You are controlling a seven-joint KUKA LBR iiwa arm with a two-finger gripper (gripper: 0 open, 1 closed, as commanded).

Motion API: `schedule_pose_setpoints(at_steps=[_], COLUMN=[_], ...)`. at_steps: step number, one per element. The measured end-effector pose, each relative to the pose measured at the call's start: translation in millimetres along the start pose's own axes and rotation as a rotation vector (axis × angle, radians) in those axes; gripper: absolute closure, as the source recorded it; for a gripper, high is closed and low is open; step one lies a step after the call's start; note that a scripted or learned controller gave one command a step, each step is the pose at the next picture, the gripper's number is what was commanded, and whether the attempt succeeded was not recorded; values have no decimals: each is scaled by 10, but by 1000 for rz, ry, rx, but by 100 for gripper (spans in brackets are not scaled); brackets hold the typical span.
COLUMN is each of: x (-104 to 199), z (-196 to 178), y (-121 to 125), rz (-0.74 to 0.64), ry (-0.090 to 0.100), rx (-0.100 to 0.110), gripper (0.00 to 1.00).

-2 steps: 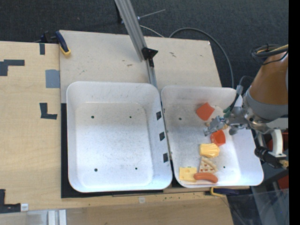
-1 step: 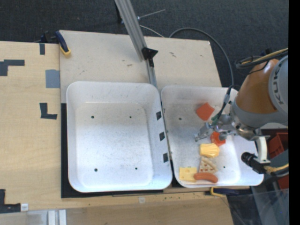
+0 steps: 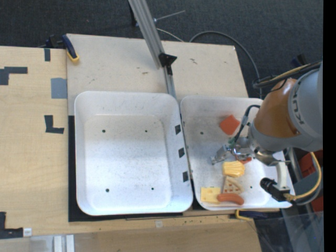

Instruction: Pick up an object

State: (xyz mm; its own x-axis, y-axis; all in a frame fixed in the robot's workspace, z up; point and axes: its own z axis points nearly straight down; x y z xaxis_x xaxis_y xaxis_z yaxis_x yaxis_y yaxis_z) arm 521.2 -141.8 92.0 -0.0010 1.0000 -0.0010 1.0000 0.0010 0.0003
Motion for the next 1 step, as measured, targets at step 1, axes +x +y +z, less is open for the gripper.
schedule_pose_setpoints(at_steps=[1], x=[5], z=[-113], y=[3], rz=[-1], ry=[1], rx=[0], gripper=[100])
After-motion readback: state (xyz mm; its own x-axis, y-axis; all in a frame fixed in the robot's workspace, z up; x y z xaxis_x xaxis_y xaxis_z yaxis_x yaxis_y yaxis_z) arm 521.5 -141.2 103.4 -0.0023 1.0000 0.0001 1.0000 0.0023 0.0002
